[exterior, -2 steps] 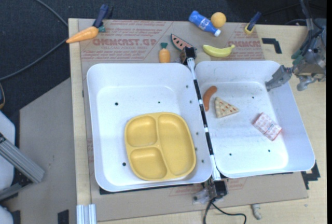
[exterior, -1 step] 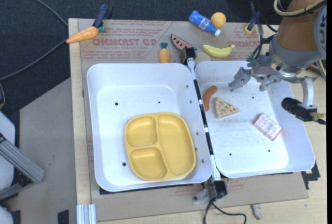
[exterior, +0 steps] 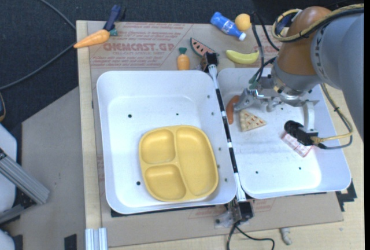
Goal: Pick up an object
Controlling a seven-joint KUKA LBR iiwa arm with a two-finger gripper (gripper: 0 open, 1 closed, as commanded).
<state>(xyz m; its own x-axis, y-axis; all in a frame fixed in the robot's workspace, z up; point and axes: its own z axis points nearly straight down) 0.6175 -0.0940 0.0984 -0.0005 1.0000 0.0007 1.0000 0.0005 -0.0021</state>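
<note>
My hand [exterior: 258, 99] hangs low in the right bin [exterior: 324, 176]; I cannot tell its state. The waffle wedge [exterior: 251, 121] lies just beside it at 6 o'clock, a sausage [exterior: 230, 109] at 9 o'clock by the bin wall. Recommended: centre over the wedge, descend vertically, straddle its edges, close, then lift straight up.

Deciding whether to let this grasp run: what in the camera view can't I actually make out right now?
- Gripper: finger state and any contact, masked by the wrist and arm above.
- Reddish item at the right bin's left wall: partly hidden behind the rim, identity unclear.
- Triangular wedge: too small to tell if the gripper touches it.
- Arm: cut off by the right edge.
</note>
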